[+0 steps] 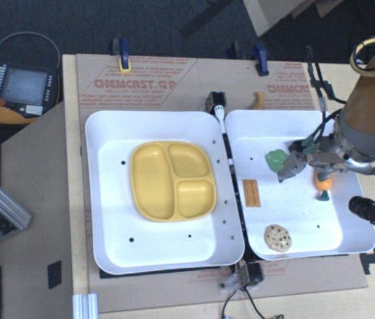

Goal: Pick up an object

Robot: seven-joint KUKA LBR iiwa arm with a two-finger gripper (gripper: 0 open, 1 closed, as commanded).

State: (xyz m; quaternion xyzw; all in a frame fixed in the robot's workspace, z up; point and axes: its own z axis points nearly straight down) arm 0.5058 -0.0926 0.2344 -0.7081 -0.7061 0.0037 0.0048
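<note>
Cardboard-covered worktop [74, 178] carrying two shallow white plastic bins. Left bin [107, 198], centre frame, holds a yellow three-compartment plastic plate [172, 179]. Right bin [306, 234] holds the graspable items. Grey arm with orange band [372, 102] enters at right; its jaws [292, 167] sit just right of a small green rounded lump [275, 158]; whether they are spread cannot be told. Flat brown rectangular block [251, 193] lies lower left; speckled tan cookie [277, 237] at bottom; small orange carrot-like toy [324, 181] at right.
</note>
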